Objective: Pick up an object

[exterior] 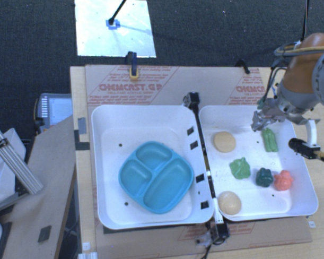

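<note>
Two shallow white bins sit side by side on the bench, and the split looks deliberate: the left bin point(107, 155) carries a blue divided plate point(155, 177) near its middle, while the right bin point(302, 201) has all the loose pieces, spread out so each can be reached on its own. The arm point(303, 73) leans in over that bin's far right corner, its gripper point(261, 119) low above the bin floor. A long green piece point(269, 140) lies just beside it, toward the right wall, and is probably the target. From here I cannot tell whether the jaws are apart or together. A tan round point(224, 141) sits near the divider, another point(230, 202) at the near left corner. A leafy green piece point(240, 168), a dark teal one point(264, 177) and an orange one point(282, 181) line the near right side.
</note>
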